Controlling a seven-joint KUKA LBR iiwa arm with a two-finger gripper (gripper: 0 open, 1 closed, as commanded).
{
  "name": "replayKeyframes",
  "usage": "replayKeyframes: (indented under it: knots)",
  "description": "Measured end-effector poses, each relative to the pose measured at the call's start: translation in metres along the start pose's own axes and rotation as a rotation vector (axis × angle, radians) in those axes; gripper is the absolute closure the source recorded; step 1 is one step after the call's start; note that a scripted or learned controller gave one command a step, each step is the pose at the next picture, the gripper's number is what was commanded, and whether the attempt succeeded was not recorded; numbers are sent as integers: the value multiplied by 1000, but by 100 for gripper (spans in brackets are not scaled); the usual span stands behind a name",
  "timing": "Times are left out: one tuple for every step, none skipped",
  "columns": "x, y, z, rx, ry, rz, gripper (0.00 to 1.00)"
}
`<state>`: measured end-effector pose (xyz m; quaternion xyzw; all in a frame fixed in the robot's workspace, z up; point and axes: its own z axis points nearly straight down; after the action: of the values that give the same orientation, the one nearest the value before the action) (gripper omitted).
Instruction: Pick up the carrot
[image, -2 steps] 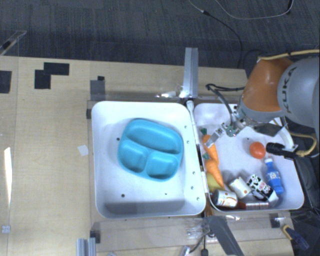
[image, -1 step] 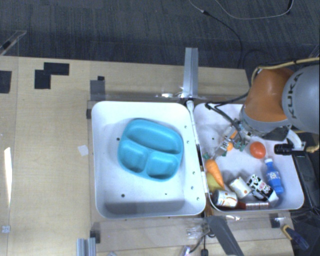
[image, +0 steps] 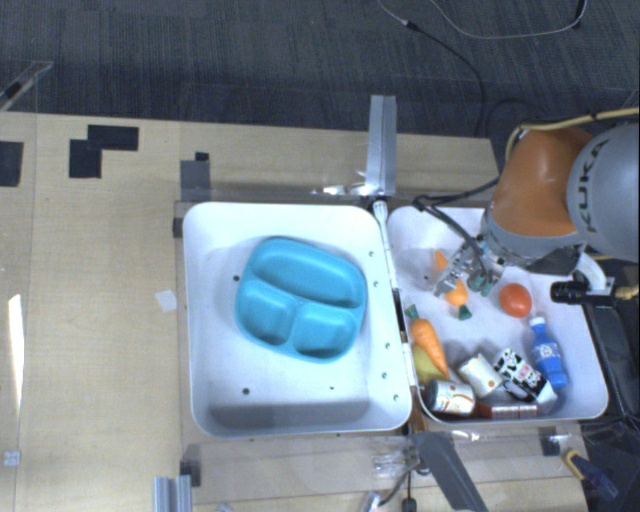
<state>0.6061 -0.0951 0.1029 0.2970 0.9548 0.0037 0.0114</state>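
1. Nearest the camera, along the front edge of the right bin (image: 596, 405): a small jar w/ white lid (image: 452, 398) in the front-left corner, a dark red tube-like item (image: 512, 408) lying flat beside it, a white cup (image: 480, 372) tipped on its side, a black-and-white patterned item (image: 521, 373), and a blue bottle w/ white cap (image: 547, 358) lying toward the right.
2. Carrot (image: 428, 340) lies flat by the right bin's left wall, orange body w/ green top pointing away from camera; a yellow-green item (image: 426, 364) touches its near end. Nothing grips it.
3. Left bin (image: 210, 330) holds a blue divided tray (image: 300, 297), about centred, slightly tilted.
4. Mid right bin: gripper (image: 466, 276) is down low over the bin floor, up-right of the carrot and apart from it. A small orange piece (image: 456, 295) sits right at the fingertips; can't tell if fingers are spread or closed, or if they've got hold of it. Another orange bit (image: 440, 260) just behind-left.
5. Red-orange ball (image: 515, 299) right of gripper, near it.
6. Farthest: arm's orange band (image: 535, 185) and grey body, coming in from the right.
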Motion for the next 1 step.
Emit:
replayKeyframes:
  knots:
    - [7,43,-84,8,11,13,100]
